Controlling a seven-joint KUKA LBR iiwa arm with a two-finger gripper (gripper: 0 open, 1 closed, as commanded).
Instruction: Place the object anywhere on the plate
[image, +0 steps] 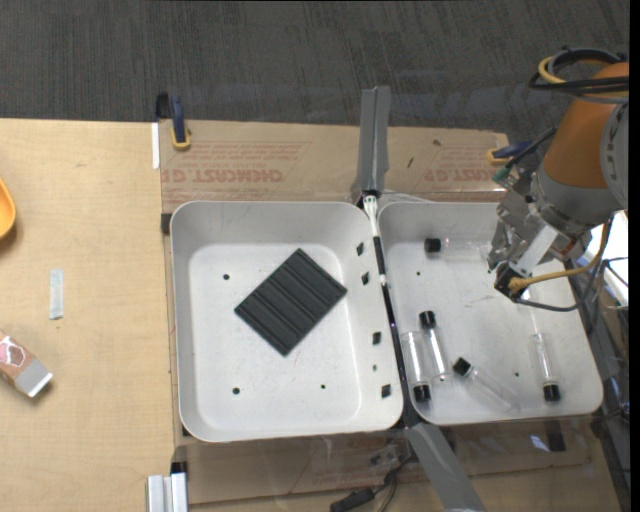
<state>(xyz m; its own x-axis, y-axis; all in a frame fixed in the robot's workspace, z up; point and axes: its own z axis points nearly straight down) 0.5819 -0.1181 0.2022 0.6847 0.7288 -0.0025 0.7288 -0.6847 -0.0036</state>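
The bench (90, 200) bears the left bin (200, 400) and the right bin (470, 215), which touch side by side; the plate (291, 301), a black ribbed square turned corner-up, lies flat near the middle of the left bin with nothing on it; the arm (590, 150) comes in from the right and hangs the gripper (500, 262) over the upper right part of the right bin; whether it is released or clenched I cannot tell, and I see nothing in its grasp; the task's thing is, I judge, one of the clear black-capped tubes, all in the right bin; the long tube (428, 352) lies by the wall next to the left bin, down and left of the gripper, its long axis running up and down the view; a second tube (543, 362) lies below the gripper near the right wall, on much the same axis; a small black cap (432, 244) sits to the gripper's left; so any pick lies down or left of the gripper, and the plate lies well to the left, across the shared wall; nothing is placed yet
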